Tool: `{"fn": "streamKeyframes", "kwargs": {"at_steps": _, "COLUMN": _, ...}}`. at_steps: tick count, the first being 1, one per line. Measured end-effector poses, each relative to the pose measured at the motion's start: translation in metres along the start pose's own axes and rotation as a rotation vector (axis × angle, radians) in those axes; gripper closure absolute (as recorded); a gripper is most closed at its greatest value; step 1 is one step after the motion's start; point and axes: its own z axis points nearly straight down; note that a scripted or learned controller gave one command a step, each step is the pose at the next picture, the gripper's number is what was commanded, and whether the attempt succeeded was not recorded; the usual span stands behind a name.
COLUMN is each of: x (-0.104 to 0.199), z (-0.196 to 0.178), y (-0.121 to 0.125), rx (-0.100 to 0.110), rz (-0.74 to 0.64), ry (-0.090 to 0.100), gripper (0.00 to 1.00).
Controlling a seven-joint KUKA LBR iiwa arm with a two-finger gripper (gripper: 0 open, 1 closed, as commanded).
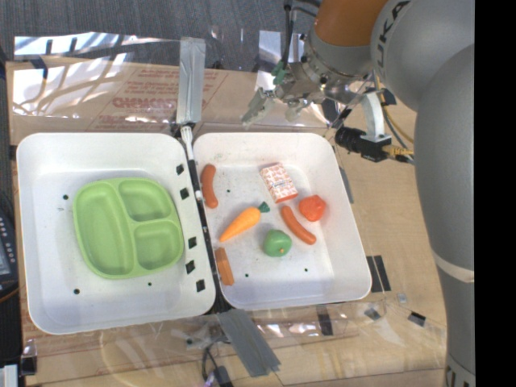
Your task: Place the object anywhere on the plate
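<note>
- On the far left we see the left bin point(32, 216), and inside it the green plate point(129, 228) with 3 compartments, lying flat near the bin's middle. Nothing rests on the plate yet, so we judge the task not begun.
- Right of the plate, past the seam between the bins, lies the right bin point(347, 240), which holds all the candidate objects.
- Nearest the plate are 2 sausages: one point(210, 185) against the seam at the upper side, its long axis running toward and away from us, and one point(223, 266) lower down, by the same seam.
- Further right of the plate sits the carrot point(242, 224), its long axis slanted, leaf end pointing up and right.
- Beyond it we find the green apple point(276, 243), a small box point(278, 182), a third sausage point(297, 224) lying on a slant, and a tomato point(313, 208) touching that sausage's upper end.
- The gripper point(274, 103) hangs above the far rim of the right bin, up and right of the plate. Its fingers stand spread apart with nothing between them.
- The relation that matters, as we judge it: every object lies nearer us than the gripper, the box closest beneath it, and the plate lies leftward across the seam from whatever we pick.
</note>
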Motion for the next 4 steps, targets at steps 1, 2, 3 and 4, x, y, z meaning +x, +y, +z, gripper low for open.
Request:
{"fn": "streamKeyframes", "kwargs": {"at_steps": 1, "x": -0.044, "z": 0.019, "y": -0.009, "rx": 0.004, "rz": 0.367, "ry": 0.001, "gripper": 0.00}}
{"fn": "streamKeyframes", "kwargs": {"at_steps": 2, "x": -0.044, "z": 0.019, "y": -0.009, "rx": 0.004, "rz": 0.366, "ry": 0.001, "gripper": 0.00}}
{"fn": "streamKeyframes", "kwargs": {"at_steps": 3, "x": -0.072, "z": 0.031, "y": -0.014, "rx": 0.004, "rz": 0.538, "ry": 0.001, "gripper": 0.00}}
{"fn": "streamKeyframes", "kwargs": {"at_steps": 4, "x": -0.088, "z": 0.019, "y": -0.017, "rx": 0.003, "rz": 0.795, "ry": 0.000, "gripper": 0.00}}
